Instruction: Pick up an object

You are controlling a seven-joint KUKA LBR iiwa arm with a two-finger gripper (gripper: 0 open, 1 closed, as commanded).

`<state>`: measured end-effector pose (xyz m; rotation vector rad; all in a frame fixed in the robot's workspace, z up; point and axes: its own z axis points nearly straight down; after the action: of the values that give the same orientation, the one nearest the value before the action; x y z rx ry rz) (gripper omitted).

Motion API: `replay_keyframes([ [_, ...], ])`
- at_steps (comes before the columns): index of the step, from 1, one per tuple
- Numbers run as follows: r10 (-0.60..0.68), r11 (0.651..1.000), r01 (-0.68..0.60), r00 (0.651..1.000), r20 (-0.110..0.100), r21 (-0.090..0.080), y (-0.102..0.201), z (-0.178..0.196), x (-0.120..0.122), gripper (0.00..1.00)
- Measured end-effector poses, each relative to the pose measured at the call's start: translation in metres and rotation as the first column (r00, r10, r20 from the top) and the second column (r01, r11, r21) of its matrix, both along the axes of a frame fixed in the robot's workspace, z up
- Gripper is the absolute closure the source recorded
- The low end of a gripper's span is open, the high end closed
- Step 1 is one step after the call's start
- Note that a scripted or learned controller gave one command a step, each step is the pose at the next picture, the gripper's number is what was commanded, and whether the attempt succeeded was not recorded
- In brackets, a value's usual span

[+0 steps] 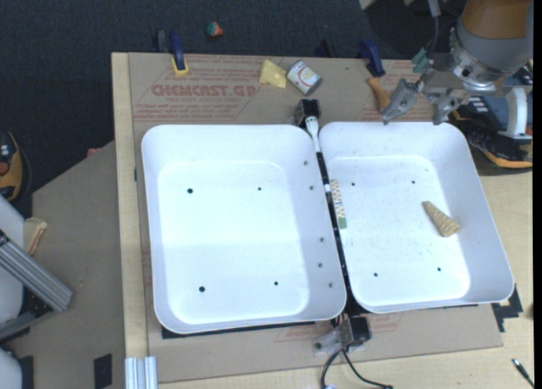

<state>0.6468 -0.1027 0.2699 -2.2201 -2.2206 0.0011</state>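
While the claw hangs with its fingers apart and nothing between them, the tan cone lies well below it in the right bin. This looks like the approach step; the next move calls for dropping down over the cone and closing.

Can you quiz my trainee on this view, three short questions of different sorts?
1. True or false: the cone lies in the left bin.
2. Multiple choice: the gripper is (A) down over the cone, (B) above the far rim of the right bin, (C) over the left bin.
3. Fill in: the pen lies along the seam between the two ____.

Key: 1 false, the cone lies in the right bin. 2 B. 3 bins.
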Motion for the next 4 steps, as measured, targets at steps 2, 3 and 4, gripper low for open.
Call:
replay_keyframes([
  [2, -0.007, 1.000, 0.007, 1.000, 0.009, -0.007, -0.085, 0.045, 0.009, 1.00],
  [3, -0.003, 1.000, 0.003, 1.000, 0.010, -0.006, -0.124, 0.090, 0.010, 1.00],
  [4, -0.002, 1.000, 0.002, 1.000, 0.002, -0.001, -0.121, 0.105, -0.012, 1.00],
])
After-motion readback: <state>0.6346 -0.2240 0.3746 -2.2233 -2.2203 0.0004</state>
